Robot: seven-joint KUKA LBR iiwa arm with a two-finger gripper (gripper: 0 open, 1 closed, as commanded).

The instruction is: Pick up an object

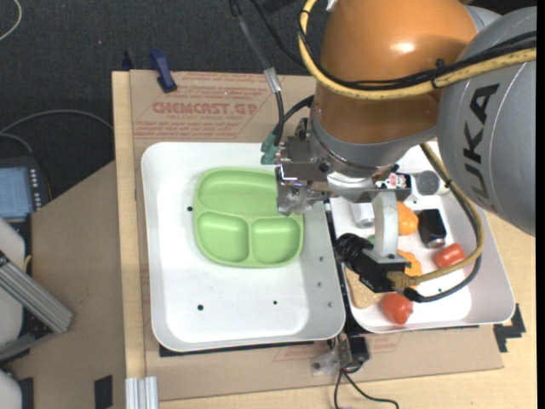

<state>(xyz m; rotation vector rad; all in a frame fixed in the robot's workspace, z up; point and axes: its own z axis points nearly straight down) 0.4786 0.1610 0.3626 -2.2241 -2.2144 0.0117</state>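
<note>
A light green divided plate [243,220] lies in the left white bin [170,271]. My gripper [292,198] hangs over the plate's right edge, close to the wall between the two bins, with the big orange and grey wrist above it. In the right bin [485,301] lie a red round piece [396,308], a red-orange piece [449,254], an orange piece [408,221] and a small black block [432,225]. The arm hides much of the right bin. Nothing shows between the gripper and the plate.
A brown cardboard sheet [204,100] lies under both bins, with a blue clip [162,71] at its far left corner. A tan flat piece [364,296] rests at the right bin's near edge. The left bin has bare floor in front of the plate.
</note>
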